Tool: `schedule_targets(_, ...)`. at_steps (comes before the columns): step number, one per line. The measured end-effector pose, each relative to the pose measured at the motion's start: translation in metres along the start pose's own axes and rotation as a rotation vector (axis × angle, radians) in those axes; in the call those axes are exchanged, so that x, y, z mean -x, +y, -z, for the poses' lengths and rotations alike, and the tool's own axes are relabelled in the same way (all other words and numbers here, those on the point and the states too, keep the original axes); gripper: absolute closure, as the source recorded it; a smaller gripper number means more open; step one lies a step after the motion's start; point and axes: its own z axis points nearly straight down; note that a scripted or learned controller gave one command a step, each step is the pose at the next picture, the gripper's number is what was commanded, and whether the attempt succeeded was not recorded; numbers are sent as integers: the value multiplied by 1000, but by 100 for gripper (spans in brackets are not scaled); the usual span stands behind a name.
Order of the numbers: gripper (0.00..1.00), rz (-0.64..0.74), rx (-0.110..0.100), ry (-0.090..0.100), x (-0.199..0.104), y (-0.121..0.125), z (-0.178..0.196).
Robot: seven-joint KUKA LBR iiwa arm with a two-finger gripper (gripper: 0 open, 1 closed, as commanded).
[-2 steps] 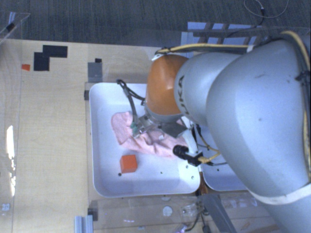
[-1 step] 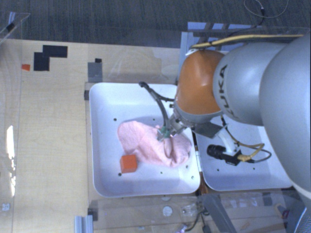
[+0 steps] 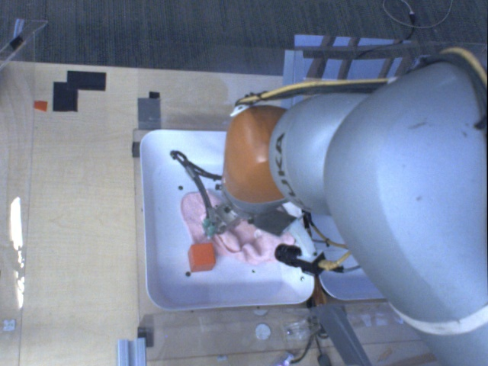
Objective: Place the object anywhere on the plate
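Gripper (image 3: 216, 224) over pink plate (image 3: 229, 239) in left bin (image 3: 164, 204); orange block (image 3: 202, 257) beside it. Claw state indiscernible.

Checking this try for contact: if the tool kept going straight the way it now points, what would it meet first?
Most likely the pink plate: the tool points down over its upper part. The orange block lies beside that line, toward the bin's near edge. Height above the plate is unclear from this slant.
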Motion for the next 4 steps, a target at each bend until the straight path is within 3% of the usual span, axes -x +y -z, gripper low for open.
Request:
schedule_targets(1, 100, -46, -1, -3, 70, -16, 61)
schedule_targets(2, 100, 15, 4, -4, 65, -5, -1)
schedule_targets(3, 100, 126, 25, -16, 48, -40, -3)
schedule_targets(4, 0, 125, 20, -15, 49, -41, -5)
